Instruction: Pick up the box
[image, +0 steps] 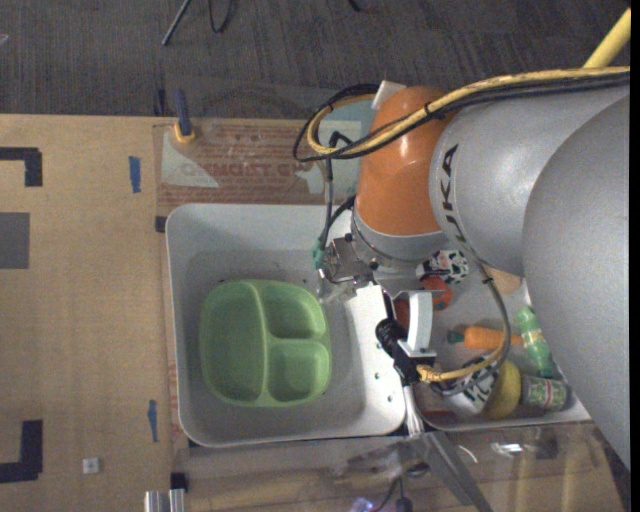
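Box first, and from my desk it is the hard part: in the camera view I cannot pick out anything I would firmly call a box, so I cannot say where it lies. The arm (400, 190) reaches in from the right and covers much of the far bin (500, 420). What I do see there, around the arm's edge, is a carrot (480, 337), a green bottle (530, 340), a lemon (508, 390), a small jar (545, 393) and a black-and-white spotted thing (445, 266), all crowded close together. My guess is that the box sits in that bin, hidden beneath the arm.

The claw (338, 278) hangs at the wall between the two bins, just over the right-hand edge of the near bin (190, 240). From this slant the wrist blocks its tip, so I cannot tell how far open it is, and I see nothing held in it.

Beside it, towards the left of the picture, a green divided plate (265, 342) lies flat in the near bin, close to the claw but apart from it.

If my guess holds, the box lies to the picture's right of the claw, across the dividing wall, and its long axis is unreadable. I would want the arm clear of that bin before committing to any descent.
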